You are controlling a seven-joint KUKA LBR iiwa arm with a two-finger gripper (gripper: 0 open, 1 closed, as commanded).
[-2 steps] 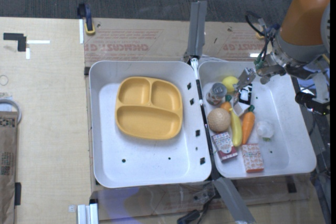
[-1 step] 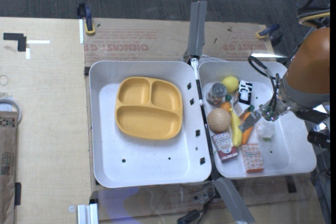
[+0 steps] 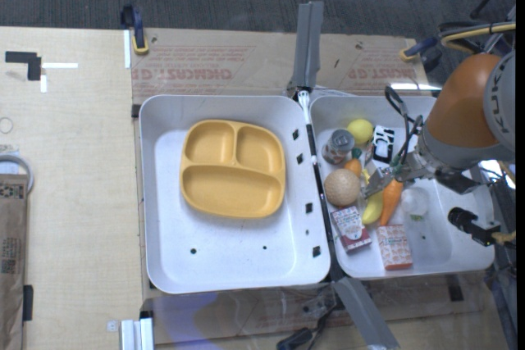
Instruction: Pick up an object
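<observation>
A single fixed camera looks down at a slant from above the pale wooden bench (image 3: 66,217), framing both shallow white plastic bins (image 3: 164,258) whole, with dark floor along the top edge.

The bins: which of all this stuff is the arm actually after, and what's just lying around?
Part of the job:
claw
carrot
lemon
brown ball
banana
two red cartons
can

Just lying about:
yellow divided plate
left bin
</observation>
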